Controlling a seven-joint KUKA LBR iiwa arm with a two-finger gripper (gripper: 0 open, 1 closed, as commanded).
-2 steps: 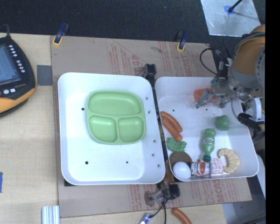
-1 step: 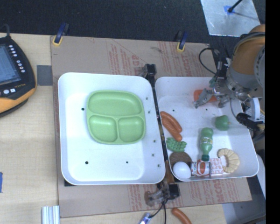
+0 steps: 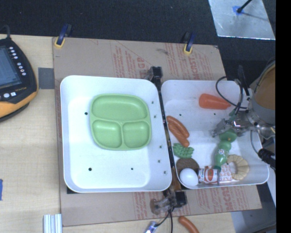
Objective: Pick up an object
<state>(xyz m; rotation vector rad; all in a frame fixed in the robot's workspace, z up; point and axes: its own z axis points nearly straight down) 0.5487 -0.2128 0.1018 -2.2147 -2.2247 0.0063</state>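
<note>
In the right bin point(image 3: 194, 92), the tool point(image 3: 226, 128) is hovering low over the cluttered near-right part, just above a green bottle-shaped toy point(image 3: 223, 149) lying roughly upright in the view; whether it is clenched or released I cannot tell, and nothing is showing between its tips, so no object is being held as far as I can judge. The likeliest target is sitting right under it, which would explain why the arm is reaching in at this spot. Around it, things are crowding close: a beige ring point(image 3: 240, 167) is touching the toy's lower end, a small red and white can point(image 3: 212, 175) is lying beside a white egg point(image 3: 187, 177), and a green leafy piece point(image 3: 183, 151) and a hot dog point(image 3: 178, 130) are resting near the left wall. An orange carrot point(image 3: 213, 101) is lying apart, toward the far side. The left bin point(image 3: 72, 144) is carrying 1 green divided plate point(image 3: 120, 122). The ring and can may be hindering a clean grasp.
</note>
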